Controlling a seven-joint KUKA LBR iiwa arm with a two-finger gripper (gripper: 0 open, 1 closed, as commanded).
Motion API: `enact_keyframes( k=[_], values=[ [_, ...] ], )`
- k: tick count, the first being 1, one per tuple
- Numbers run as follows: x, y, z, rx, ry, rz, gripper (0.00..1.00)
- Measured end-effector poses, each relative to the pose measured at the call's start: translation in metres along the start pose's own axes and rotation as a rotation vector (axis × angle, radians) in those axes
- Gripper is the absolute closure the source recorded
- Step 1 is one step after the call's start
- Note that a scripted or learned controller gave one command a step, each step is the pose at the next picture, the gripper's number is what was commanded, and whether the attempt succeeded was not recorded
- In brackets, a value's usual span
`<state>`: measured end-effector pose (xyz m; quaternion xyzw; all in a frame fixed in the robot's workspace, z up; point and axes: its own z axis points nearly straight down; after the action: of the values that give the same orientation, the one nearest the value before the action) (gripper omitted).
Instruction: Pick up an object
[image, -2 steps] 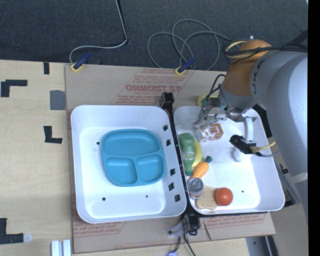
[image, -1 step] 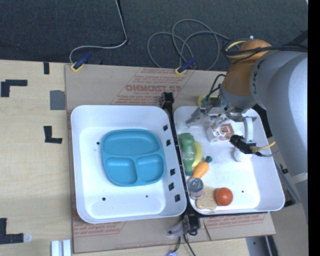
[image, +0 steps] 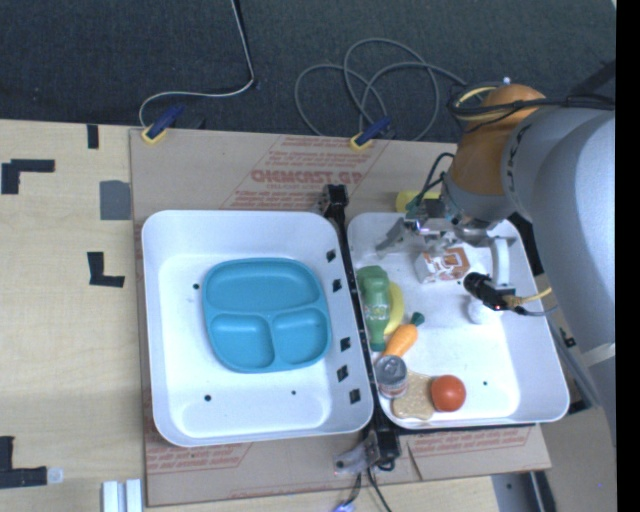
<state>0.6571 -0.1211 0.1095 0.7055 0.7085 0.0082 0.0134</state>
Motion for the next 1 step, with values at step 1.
enact_keyframes(
  k=[1],
  values=[
    [-0.0009,0.0007,-0.0107,-0.002,-0.003,-0.001,1.0]
  ],
)
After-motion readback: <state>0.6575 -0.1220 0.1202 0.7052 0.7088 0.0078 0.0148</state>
